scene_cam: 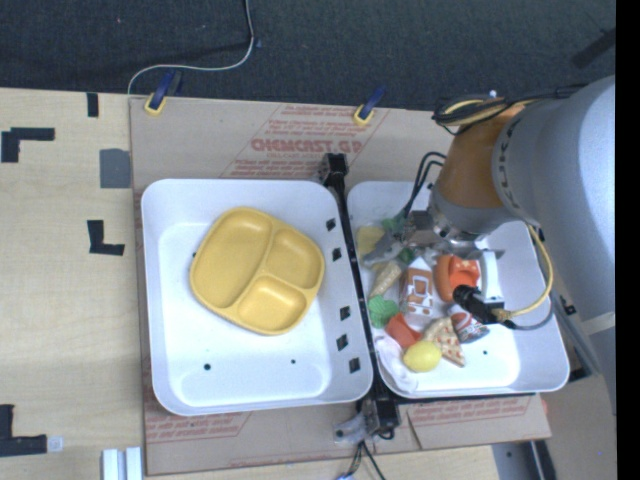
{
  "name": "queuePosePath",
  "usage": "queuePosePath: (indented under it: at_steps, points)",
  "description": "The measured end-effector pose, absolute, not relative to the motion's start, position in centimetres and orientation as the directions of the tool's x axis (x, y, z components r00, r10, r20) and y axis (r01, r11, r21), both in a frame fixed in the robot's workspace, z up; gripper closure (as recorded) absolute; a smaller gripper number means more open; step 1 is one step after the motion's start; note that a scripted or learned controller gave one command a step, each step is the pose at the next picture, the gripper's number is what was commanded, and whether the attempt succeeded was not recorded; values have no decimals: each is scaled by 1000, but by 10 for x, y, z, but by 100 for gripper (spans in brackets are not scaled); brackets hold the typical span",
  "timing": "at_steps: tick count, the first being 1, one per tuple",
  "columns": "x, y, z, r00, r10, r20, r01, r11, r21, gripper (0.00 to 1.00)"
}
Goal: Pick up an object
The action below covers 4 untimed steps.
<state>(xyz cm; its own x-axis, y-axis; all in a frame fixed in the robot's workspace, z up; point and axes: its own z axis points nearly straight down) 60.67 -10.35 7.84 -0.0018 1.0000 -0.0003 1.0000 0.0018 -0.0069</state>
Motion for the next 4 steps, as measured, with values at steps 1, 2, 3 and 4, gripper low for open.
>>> queuePosePath:
  at_steps: [1, 2, 3, 4]
  points:
    - [545, -101, 86, 0, 1000, -1, 1000, 0, 1, 0]
    - [671, -76, 192, -8, 1000, -2, 1000, 8, 18, 0]
    - [628, -96, 87, 2, 1000, 0, 1000, -2, -12, 0]
    - [669, -107, 84, -3, 1000, 0, 1000, 3, 1, 0]
